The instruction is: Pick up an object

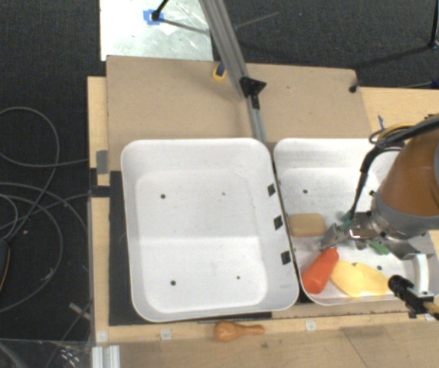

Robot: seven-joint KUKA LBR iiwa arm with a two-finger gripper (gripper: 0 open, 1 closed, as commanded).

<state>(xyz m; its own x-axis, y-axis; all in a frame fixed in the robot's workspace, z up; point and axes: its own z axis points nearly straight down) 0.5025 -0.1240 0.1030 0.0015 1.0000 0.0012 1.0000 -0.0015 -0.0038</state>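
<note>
My gripper (340, 234) is low in the right bin (319, 163), reaching in from the right under the orange-banded wrist (422, 182). Just left of it lies a tan block (306, 224). An orange-red carrot-shaped object (320, 269) lies below the fingertips, slanted toward the bin's front edge. A yellow object (359, 279) rests to the right of the carrot, partly under the arm. A green item (378, 245) peeks out beneath the wrist. Nothing is visibly lifted.
The left bin (204, 228) sits beside the right one. A small orange-brown object (237, 330) lies on the bench in front of the left bin. A grey pole (230, 48) slants down from the top. Cables lie on the floor at left.
</note>
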